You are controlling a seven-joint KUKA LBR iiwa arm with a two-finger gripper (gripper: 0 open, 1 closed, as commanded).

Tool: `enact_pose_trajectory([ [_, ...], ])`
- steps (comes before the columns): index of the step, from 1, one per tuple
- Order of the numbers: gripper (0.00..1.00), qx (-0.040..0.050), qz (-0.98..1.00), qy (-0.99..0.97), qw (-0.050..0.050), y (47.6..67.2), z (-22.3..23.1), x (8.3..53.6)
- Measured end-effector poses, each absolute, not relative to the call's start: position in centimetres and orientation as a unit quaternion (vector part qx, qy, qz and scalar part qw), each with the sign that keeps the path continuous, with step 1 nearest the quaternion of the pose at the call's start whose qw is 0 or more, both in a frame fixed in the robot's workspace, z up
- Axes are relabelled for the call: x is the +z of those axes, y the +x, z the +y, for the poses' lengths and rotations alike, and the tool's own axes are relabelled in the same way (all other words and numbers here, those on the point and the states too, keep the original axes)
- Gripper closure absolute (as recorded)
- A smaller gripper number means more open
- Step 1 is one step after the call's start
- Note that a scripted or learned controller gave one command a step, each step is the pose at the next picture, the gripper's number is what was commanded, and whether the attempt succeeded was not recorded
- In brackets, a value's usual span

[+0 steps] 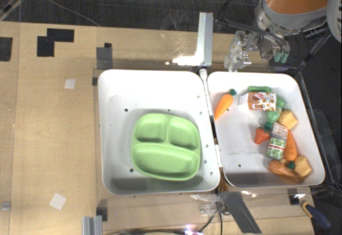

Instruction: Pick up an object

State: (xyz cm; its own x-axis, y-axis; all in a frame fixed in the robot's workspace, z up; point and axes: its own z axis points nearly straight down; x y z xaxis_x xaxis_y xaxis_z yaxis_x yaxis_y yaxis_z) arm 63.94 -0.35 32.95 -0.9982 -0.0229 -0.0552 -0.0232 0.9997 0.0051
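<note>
Arm raised at the right bin's (304, 100) far edge, gripper (240, 55) grip state indiscernible

Gripper (241, 53) above rt bin (235, 138) w/ toy food; green tray (166, 146) in left bin (115, 122).

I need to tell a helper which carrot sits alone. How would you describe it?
Look in the right white bin, at its upper left near the wall shared with the other bin. An orange carrot with a green top lies there tilted, apart from the toys heaped along the right side.
</note>
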Motion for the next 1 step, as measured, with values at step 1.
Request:
enact_pose_trajectory([
  [1,1.00,0.0000,1.000,0.000,0.001,61.25,-5.16,25.26],
])
